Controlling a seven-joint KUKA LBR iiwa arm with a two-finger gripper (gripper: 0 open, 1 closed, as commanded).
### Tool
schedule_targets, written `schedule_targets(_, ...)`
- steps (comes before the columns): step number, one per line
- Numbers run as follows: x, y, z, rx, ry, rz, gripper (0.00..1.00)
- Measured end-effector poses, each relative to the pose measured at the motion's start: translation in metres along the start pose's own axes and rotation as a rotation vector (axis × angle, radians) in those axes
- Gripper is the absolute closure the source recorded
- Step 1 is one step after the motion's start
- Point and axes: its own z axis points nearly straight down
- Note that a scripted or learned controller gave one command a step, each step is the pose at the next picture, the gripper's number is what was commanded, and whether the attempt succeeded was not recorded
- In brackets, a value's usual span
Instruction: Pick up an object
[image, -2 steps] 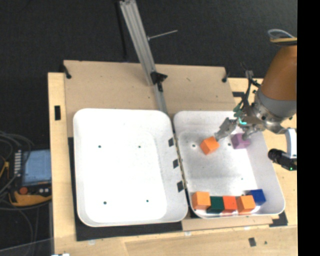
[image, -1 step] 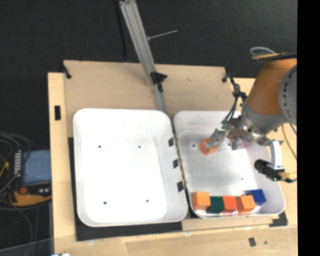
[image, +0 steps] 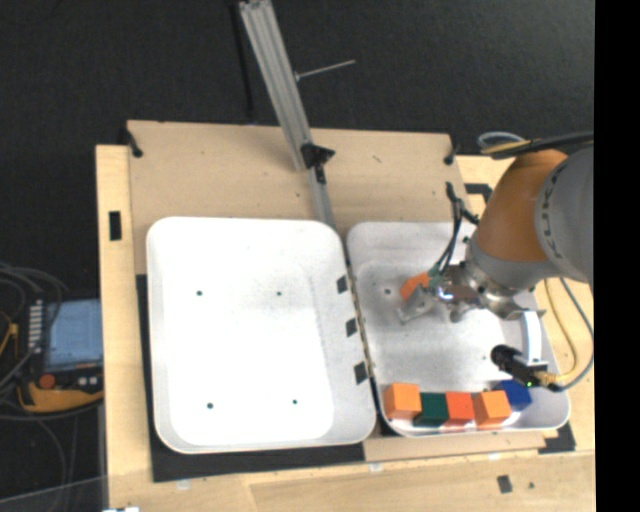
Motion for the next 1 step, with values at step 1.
schedule_targets(1, -0.0018, 0.0009, 0.0243, -0.007, -0.002, 0.002, 0.0)
